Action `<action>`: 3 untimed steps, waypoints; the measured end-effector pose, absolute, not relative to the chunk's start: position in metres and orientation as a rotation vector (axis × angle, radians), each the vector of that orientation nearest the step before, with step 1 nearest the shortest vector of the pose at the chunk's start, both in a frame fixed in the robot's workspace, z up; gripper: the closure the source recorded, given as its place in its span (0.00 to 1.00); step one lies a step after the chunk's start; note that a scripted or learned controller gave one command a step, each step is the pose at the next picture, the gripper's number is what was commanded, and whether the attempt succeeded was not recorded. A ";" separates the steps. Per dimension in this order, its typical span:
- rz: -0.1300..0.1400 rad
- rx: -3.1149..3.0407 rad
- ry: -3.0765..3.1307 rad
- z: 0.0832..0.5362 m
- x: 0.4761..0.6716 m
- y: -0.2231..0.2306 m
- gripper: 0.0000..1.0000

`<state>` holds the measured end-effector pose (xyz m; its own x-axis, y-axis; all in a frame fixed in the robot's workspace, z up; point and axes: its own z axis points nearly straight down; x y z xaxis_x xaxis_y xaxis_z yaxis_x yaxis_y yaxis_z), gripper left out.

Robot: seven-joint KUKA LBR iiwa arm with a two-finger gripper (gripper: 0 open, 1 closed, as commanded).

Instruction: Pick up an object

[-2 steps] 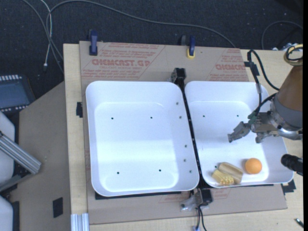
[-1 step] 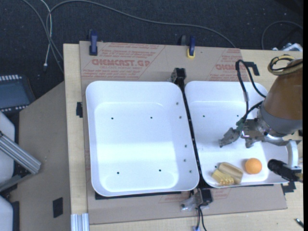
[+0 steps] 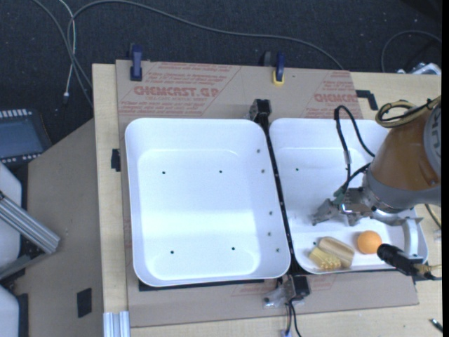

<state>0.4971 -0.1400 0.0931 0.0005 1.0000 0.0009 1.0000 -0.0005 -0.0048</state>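
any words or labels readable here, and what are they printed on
"CHEMCAST GP": red print repeated across the brown protective sheet behind the left bin; legible on the largest line.
The smaller red lines above and below it: too blurred to read.
The same print on the sheet behind the right bin: tilted, too blurred to read.
No legible text on the bins, the arm or the objects.

Both bins, the left bin (image 3: 203, 202) and the right bin (image 3: 316, 160), look like smooth white plastic with a soft gloss. The board (image 3: 210, 86) under them is matt brown, cardboard-like, with printed red lettering. The bench edge (image 3: 105, 188) looks like pale raw wood. The arm (image 3: 410, 163) has a satin orange band above grey casing, and the gripper (image 3: 330, 211) looks like dull bare metal (finish hard to judge). The orange ball (image 3: 368, 242) looks smooth and matt.
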 end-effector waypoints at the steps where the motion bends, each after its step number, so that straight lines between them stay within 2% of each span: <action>1: 0.000 -2.221 -2.221 0.087 0.497 -0.140 0.00; 2: -0.001 -2.222 -2.223 0.098 0.498 -0.140 1.00; 3: -0.004 -2.223 -2.226 0.149 0.507 -0.134 1.00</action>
<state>0.5067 -0.1340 0.1486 -0.0013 1.0000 -0.0007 1.0000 0.0013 0.0046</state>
